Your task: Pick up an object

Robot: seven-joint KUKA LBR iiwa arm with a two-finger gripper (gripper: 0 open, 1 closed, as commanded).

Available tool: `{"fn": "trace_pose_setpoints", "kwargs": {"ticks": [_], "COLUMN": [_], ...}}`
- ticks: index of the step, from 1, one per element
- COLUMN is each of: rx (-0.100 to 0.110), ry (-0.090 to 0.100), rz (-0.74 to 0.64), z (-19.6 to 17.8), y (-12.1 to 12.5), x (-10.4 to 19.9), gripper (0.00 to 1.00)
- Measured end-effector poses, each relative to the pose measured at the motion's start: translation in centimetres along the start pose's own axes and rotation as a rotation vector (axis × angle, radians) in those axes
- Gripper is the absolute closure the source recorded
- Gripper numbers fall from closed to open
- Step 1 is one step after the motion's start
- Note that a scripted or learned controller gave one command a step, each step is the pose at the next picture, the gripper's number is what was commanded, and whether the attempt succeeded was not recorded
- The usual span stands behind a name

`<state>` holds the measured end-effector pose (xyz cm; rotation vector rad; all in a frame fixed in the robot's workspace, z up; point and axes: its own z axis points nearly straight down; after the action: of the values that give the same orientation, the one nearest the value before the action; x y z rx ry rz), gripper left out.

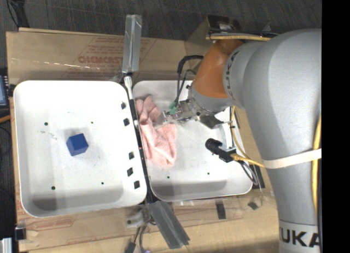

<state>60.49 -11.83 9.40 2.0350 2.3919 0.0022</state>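
Grey arm (284,115) w/ orange band fills the right side, closest to cam, reaching over the right bin (240,183). Left bin (33,99) sits beside it, touching along the divider. Pink cloth (157,137) lies crumpled at the right bin's left wall. Gripper (178,112) is just at the cloth's upper edge; can't tell its finger state. Blue cube (77,143) rests in the left bin.

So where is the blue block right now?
The blue block sits by itself in the left bin, a bit left of that bin's middle. The pink cloth and the arm's tool are over in the right bin.
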Motion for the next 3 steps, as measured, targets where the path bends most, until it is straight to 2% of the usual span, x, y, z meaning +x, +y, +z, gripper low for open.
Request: {"fn": "trace_pose_setpoints", "kwargs": {"ticks": [1, 2, 3], "rx": [0.000, 0.000, 0.001], "ry": [0.000, 0.000, 0.002], "rz": [-0.031, -0.170, -0.174], "z": [0.0, 0.0, -1.0], "y": [2.4, -3.4, -3.3], "x": [-0.5, 0.9, 1.0], "gripper": [0.00, 0.00, 1.00]}}
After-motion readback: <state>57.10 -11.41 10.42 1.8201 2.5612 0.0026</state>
